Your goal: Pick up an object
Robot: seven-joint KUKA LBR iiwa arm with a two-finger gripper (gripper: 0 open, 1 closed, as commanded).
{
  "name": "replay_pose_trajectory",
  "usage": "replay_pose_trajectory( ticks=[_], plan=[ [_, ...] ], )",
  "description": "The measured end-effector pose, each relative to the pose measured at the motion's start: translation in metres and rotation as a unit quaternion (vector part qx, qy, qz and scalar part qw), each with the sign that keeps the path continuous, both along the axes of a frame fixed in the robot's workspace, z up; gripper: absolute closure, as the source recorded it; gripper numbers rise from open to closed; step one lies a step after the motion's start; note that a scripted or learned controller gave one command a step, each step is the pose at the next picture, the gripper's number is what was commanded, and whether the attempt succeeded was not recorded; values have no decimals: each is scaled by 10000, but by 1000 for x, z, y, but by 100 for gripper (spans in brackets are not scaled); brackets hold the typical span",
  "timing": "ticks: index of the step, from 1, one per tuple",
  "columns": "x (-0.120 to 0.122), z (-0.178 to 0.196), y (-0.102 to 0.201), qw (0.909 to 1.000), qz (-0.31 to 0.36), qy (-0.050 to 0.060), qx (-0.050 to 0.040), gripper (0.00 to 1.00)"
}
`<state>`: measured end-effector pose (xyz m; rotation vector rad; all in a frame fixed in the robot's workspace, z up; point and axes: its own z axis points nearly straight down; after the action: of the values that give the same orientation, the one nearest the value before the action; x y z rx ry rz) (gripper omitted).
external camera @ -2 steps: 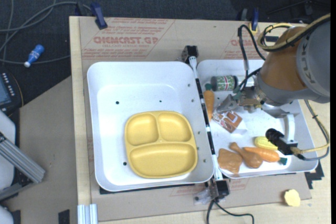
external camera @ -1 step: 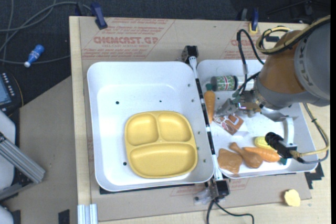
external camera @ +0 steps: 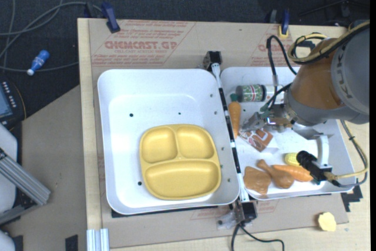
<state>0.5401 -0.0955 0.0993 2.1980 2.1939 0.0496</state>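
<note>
Left bin (external camera: 117,126) taken up by a yellow divided plate (external camera: 179,160), well apart from the work; right bin (external camera: 335,144) crowded with a green can (external camera: 251,93) at the far wall, an orange carrot (external camera: 234,117) against the shared rim, and a brown-and-white packet (external camera: 260,138) just beside the gripper (external camera: 258,122). Reaching step by the look of it, jaws low near the packet, state impossible to tell. Next: a clean descent between carrot and packet, little room by the rim, more toward the chicken leg (external camera: 261,176) and corn (external camera: 291,158).

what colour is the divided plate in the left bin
The divided plate is yellow, a pale mustard shade, plain with no pattern. It shows clearly in the camera view.
</note>
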Motion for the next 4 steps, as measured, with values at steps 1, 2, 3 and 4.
replay_pose_trajectory(
  ticks=[1,2,3,4],
  plan=[
    [5,-1,-2,10000,23,63,26,0],
    [-1,0,-2,10000,7,7,3,0],
    [-10,0,-1,10000,-6,-14,-26,0],
    [-26,0,-6,10000,-6,-18,-20,0]
  ],
)
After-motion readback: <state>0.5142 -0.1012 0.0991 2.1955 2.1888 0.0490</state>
